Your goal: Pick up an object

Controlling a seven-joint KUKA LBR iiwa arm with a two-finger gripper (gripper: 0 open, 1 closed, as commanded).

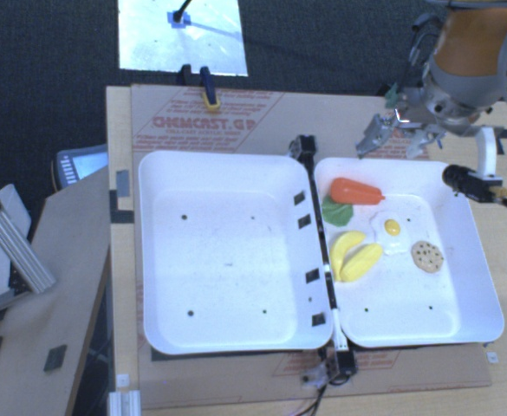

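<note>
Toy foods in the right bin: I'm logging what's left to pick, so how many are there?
4, all in the right bin: a carrot at the back left, bananas below it by the divider, a fried egg mid-bin, a cookie to its right. None seems hidden.

High fixed view, slanting down — both bins

A robotics lab: white bins clamped to a cardboard-covered bench
</note>
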